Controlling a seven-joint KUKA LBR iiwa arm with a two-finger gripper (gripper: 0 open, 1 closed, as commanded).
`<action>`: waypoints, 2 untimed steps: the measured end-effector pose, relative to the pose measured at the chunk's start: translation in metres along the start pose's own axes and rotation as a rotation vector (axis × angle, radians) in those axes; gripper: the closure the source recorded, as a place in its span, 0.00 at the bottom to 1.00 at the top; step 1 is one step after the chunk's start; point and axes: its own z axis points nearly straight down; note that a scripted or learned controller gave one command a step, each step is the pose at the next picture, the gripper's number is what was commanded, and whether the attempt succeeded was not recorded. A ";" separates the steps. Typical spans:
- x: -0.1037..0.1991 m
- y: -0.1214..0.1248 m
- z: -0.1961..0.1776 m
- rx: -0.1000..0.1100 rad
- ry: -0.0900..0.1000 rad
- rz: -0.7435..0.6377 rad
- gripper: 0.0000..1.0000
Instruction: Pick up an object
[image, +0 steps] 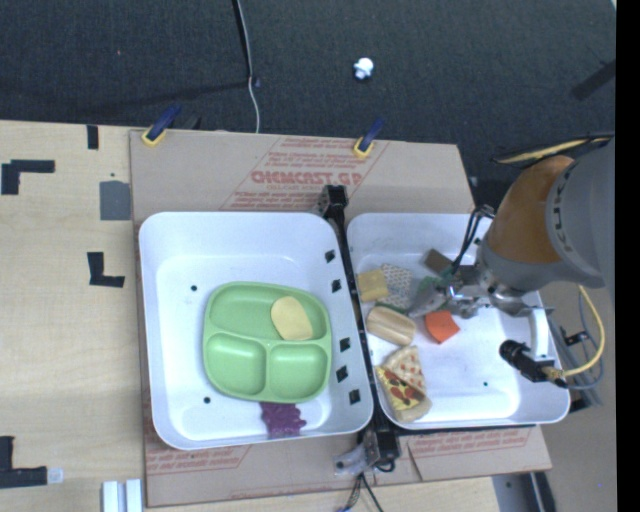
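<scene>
The arm enters from 3 o'clock and its gripper sits low in the right bin, just above the toy food clustered along that bin's left half. The state of the gripper cannot be told at this angle, and nothing is visibly held in it.

No single target is named by the task. The nearest candidates are:

1. An orange block, just beside the gripper at its 6 o'clock.
2. A hot-dog bun, at 9 o'clock of the block.
3. A grey mesh piece, at 9 o'clock of the gripper.
4. A yellow cheese-like piece, against the divider.
5. A pizza slice, near the bin's 6 o'clock wall.

The crowding probably explains the approach: items lie close together, so a descent onto the block risks nudging the bun.

The left bin holds a green divided plate with a yellow oval in its upper right compartment, and a purple grape bunch at the plate's 6 o'clock edge. These lie well apart from the gripper and seem unlikely targets.
</scene>
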 end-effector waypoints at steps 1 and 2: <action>0.001 0.002 -0.012 -0.001 0.002 -0.002 1.00; 0.000 0.002 -0.011 -0.001 0.002 -0.002 0.00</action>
